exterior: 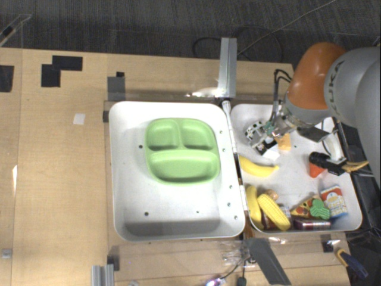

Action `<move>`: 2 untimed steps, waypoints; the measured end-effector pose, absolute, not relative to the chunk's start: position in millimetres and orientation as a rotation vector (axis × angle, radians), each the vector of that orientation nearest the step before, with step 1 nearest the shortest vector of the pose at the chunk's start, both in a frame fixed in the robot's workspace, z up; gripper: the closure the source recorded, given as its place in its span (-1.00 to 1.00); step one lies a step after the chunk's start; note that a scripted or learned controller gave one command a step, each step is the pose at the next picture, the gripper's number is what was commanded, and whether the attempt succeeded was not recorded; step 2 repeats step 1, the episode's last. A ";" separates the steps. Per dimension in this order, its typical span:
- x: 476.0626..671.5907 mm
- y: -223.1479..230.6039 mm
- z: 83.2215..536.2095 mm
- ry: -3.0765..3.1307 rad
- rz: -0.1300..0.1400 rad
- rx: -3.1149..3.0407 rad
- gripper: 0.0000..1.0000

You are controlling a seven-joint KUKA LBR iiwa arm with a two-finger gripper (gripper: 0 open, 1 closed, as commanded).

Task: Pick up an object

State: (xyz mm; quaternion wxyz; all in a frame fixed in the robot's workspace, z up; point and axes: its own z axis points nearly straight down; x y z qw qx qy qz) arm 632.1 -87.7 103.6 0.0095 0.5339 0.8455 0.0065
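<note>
Two white bins sit side by side on the table [53, 177]. The left bin [128, 165] holds a green plate [181, 149] with three wells, lying flat at its centre, a little toward 12 o'clock.

The arm [357, 82] comes in from 3 o'clock, and its orange band [312, 76] sits over the 12 o'clock rim of the right bin [297, 183]. The claw [261, 134] is down at about 10 o'clock in that bin, close to the wall shared with the left bin. I cannot tell whether the claw is wide or narrow, and nothing can be seen held in it.

The things to pick all lie in the right bin. An orange block [285, 142] is just beside the claw at its 4 o'clock. A white piece [269, 152] lies at the claw's 5 o'clock, too close to tell whether they touch. A banana [257, 168] lies at the bin's 9 o'clock, apart from the claw.

At 7 o'clock, a corn cob [273, 211] lies against a second yellow piece [253, 202] by the left wall. A red thing [315, 171] is just to 3 o'clock of the bin's centre. A green toy [319, 208] and a small box [335, 200] sit close together at 5 o'clock, with a dark bar [309, 223] along the 6 o'clock rim.
</note>
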 end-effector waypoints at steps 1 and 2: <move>670.1 -36.5 187.8 2.390 0.007 2.031 1.00; 670.1 -36.5 187.8 2.390 0.007 2.031 1.00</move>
